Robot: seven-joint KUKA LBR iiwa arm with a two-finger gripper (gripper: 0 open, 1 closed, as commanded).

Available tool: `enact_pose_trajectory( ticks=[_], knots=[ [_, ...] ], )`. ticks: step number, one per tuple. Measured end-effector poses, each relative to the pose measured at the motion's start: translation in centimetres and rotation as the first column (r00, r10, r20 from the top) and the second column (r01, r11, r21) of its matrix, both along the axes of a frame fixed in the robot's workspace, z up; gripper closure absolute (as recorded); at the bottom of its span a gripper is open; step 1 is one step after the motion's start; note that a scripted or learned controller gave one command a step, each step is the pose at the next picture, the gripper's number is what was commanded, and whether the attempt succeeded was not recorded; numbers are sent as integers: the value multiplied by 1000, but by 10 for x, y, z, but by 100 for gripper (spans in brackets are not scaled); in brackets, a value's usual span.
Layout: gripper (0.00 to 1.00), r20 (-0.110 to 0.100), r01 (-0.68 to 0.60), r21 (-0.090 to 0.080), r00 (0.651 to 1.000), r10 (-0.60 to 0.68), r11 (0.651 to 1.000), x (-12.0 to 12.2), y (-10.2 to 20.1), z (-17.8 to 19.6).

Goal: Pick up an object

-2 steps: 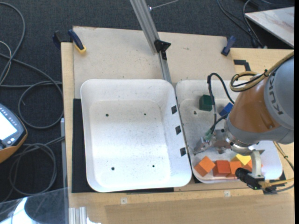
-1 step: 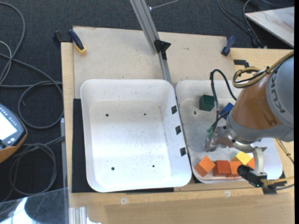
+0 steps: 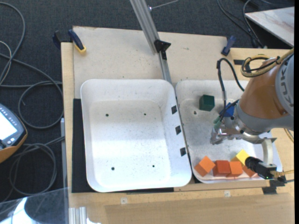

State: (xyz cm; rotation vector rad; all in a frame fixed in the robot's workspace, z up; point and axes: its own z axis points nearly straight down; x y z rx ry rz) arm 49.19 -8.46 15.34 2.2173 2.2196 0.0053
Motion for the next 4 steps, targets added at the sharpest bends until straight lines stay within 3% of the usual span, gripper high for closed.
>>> enact_pose_trajectory(
  ticks=[2,4],
  knots=[
    [100,1,0,-1,1000,0,1000,3,-9,88],
    [100,-2,-6,3,1000,6,1000,54,93,98]
  ],
)
